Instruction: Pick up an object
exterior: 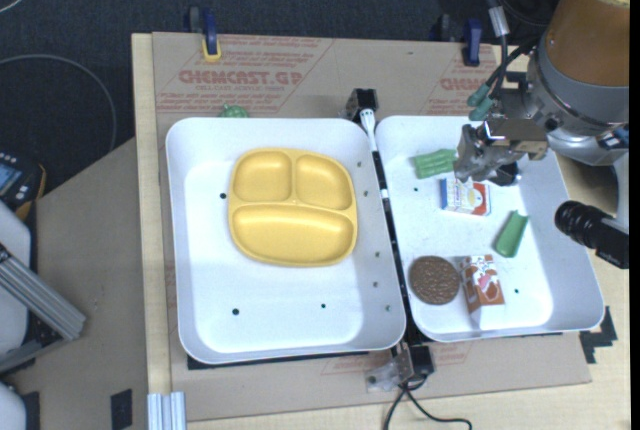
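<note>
In the camera view the right bin [560, 313] holds several small objects. A green block [434, 163] lies near its back left. A white, red and blue carton [466, 199] lies in the middle, and a green cylinder [511, 233] rests to its right. At the front sit a brown round cookie [434, 279] and a red and white packet [482, 284]. My gripper [474, 170] hangs just above the back edge of the white carton, right of the green block. Nothing shows between its fingers.
The left bin [200, 298] holds a yellow divided plate [293, 206]. A black clamp [362, 104] sits at the back between the bins. Blue clamps [208, 26] hold the cardboard base at the back. A black arm part [598, 228] juts over the right bin's right rim.
</note>
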You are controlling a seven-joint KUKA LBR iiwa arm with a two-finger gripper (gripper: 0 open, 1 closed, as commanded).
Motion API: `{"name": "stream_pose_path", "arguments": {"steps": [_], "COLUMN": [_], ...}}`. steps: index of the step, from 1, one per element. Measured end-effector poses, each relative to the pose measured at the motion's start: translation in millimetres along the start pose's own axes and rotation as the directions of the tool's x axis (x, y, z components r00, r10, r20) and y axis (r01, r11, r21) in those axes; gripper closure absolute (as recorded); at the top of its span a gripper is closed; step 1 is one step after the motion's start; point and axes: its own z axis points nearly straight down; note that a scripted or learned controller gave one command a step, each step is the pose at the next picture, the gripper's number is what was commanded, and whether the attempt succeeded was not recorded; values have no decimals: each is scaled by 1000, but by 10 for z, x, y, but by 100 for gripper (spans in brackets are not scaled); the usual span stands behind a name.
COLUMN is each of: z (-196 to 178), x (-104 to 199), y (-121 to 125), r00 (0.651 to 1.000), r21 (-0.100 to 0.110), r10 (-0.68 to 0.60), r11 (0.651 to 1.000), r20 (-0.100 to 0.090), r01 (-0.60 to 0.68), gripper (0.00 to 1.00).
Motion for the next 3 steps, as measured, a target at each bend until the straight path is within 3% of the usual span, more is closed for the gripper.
{"name": "stream_pose_path", "arguments": {"steps": [1,2,3], "z": [297,538,921], "x": [-640,-959,-309], "y": [11,74,12], "r00": [1000,1000,1000], "r21": [6,7,9], "r10": [9,8,-2], "r11": [1000,1000,1000], "r20": [1,1,-2], "r01": [-10,-8,2], "gripper": [100,100,100]}}
